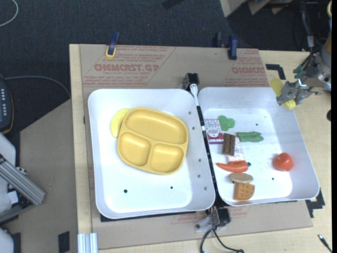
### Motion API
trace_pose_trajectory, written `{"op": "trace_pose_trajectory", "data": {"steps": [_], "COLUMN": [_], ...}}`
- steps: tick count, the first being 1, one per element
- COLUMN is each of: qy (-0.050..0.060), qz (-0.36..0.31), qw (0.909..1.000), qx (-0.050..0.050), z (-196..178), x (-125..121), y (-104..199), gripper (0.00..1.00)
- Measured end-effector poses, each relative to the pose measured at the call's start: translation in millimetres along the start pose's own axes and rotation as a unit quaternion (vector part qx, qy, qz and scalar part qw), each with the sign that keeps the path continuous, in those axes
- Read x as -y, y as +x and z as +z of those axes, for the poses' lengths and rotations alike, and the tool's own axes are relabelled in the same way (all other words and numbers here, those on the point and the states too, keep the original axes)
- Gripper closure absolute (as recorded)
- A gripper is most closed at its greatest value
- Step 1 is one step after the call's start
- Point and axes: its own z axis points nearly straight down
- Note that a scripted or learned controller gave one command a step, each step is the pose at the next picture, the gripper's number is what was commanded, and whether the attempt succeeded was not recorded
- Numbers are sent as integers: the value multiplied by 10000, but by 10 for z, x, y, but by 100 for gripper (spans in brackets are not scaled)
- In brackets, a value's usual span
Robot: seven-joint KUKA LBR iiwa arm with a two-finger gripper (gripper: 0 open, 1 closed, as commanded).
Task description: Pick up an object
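Plainly, the jaws (293,95) sit at the far right corner of the right bin (263,96), just over its rim, with a small yellow piece (288,103) showing at their tips; it looks pinched between the fingers, though the view is too small to be sure how firmly.

What could go wrong: I judge the hold to be shallow, on a smooth little lump, so it may slip out and drop onto the worktop (310,120) outside the bin; the bin's raised lip lies right under the fingers and could catch them or knock the piece loose.

Materials and shapes: both bins are shallow, glossy white plastic with rounded corners, standing side by side and joined by a dark strip; the left bin (105,141) holds a yellow tray (152,140) with 3 compartments, smooth and rounded, lying over a pale yellow disc (117,123).

The right bin holds toy food, well apart from the jaws: a round red tomato (283,162); a curved red pepper (232,166); a ridged tan waffle (244,191); a flat brown chocolate bar (229,143); a bumpy green bean pod (249,137); a leafy green piece (226,123).

The worktop is flat brown board printed with red lettering, held by 2 clamps at its far edge.
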Motion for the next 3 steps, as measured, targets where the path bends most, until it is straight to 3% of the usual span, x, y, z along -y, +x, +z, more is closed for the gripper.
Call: {"op": "trace_pose_trajectory", "data": {"steps": [3], "qy": [32], "qz": [-17], "qw": [10000], "qx": [-26], "z": [-164], "x": [794], "y": [1351], "gripper": [100]}}
